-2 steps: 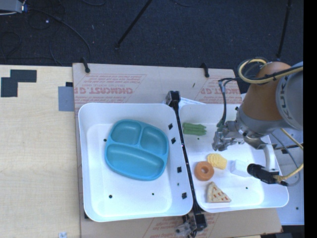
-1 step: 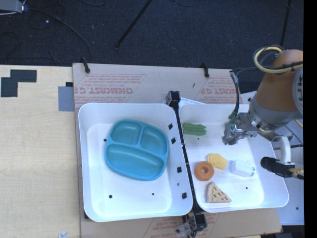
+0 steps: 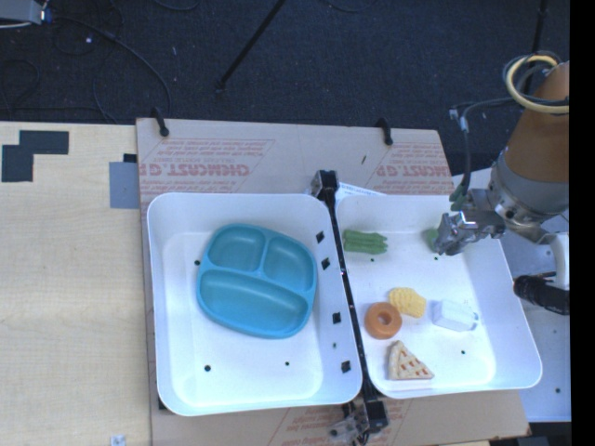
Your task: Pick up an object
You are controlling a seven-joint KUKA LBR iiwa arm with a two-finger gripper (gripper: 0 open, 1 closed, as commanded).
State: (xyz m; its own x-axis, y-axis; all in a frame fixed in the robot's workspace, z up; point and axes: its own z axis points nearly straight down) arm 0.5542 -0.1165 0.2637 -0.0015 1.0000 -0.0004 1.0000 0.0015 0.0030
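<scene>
1. The gripper (image 3: pixel 453 233) hangs over the far right part of the right bin (image 3: pixel 521 360), at the end of the grey wrist with its orange band. Whether it is released or clenched I cannot tell: the tip is small and blurred, and a greenish smear just beside it could be an object or part of the tool.
2. Nothing clearly sits in its grasp, so the pick looks not yet made.
3. The nearest candidate is the green toy (image 3: pixel 364 242), lying to the gripper's left in this view at much the same depth. It is ridged, soft-looking and elongated, with its long axis running left to right across the bin.
4. Nearer the camera lie a bumpy yellow piece (image 3: pixel 407 301), a glossy orange ring (image 3: pixel 383 321), a pale translucent block (image 3: pixel 455 315) and a tan waffle-textured wedge (image 3: pixel 406 362).
5. The left bin (image 3: pixel 177 360) holds a smooth blue divided plate (image 3: pixel 257 280), well apart from the gripper.
</scene>
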